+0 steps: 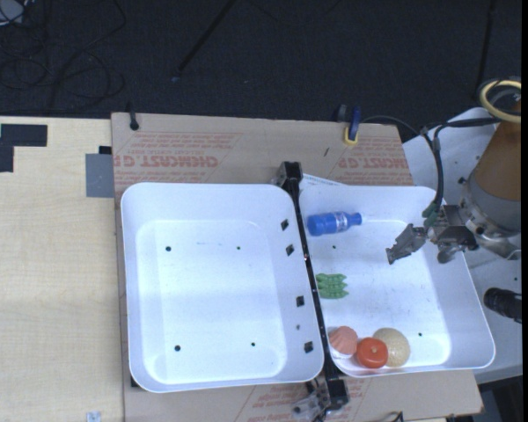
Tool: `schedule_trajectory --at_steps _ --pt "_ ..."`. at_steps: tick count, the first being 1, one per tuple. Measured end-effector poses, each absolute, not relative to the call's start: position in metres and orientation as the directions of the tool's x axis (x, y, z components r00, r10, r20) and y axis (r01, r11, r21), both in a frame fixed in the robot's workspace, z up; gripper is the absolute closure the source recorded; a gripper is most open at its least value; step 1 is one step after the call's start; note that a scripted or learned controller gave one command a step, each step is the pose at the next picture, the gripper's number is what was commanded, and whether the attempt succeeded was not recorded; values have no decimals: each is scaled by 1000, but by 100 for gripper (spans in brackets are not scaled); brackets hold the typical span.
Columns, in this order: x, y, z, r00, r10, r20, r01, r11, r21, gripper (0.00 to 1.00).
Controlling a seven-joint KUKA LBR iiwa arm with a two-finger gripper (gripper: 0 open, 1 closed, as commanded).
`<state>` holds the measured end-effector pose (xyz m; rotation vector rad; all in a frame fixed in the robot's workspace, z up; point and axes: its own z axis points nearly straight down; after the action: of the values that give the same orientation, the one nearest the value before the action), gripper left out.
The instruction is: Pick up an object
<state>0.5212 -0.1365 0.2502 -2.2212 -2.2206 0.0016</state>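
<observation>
Reaching in over the right bin [465, 323], the gripper [422, 243] hangs near the bin's right wall with nothing seen between its fingers; they seem spread apart, though the view is dim there. A blue bottle [333, 223] lies well to its left, a green object [331, 286] lower down. Three round objects [370, 348] crowd the near edge.

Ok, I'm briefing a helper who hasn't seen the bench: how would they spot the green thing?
Look in the right bin, along its left wall, about halfway down. The green thing lies there alone, below the blue bottle and above the three round items in the near corner; it is the only green item, small and knobbly.
</observation>
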Motion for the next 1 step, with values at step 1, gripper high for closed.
schedule_trajectory --at_steps 1 --pt "484 -163 310 2 1000 -2 1000 -2 3 0"
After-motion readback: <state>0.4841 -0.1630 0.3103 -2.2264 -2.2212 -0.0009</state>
